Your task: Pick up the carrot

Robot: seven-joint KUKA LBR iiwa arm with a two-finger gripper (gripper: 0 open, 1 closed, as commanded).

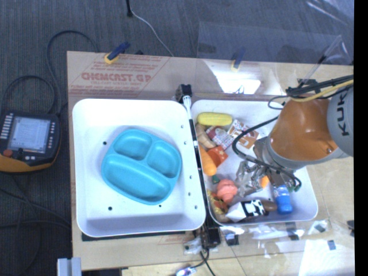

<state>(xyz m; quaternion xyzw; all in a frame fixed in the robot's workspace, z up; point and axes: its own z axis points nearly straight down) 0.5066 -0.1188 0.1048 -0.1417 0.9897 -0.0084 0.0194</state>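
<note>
The carrot (209, 164) is a short orange piece lying against the left wall of the right bin (307, 180), just below a red packet (218, 153). My gripper (248, 178) hangs low over the middle of that bin, under the orange wrist band (302, 132). It is roughly a hand's width to the right of the carrot and apart from it. Nothing shows held in it. A small orange scrap (264, 181) lies right beside the gripper.
The right bin is crowded: a yellow item (214, 119) at the back, a wrapper (231, 133), a pink-orange fruit (226, 190), a black-and-white piece (252, 207) and a blue item (282, 203) at the front. The left bin (86, 154) holds a blue divided plate (142, 164).
</note>
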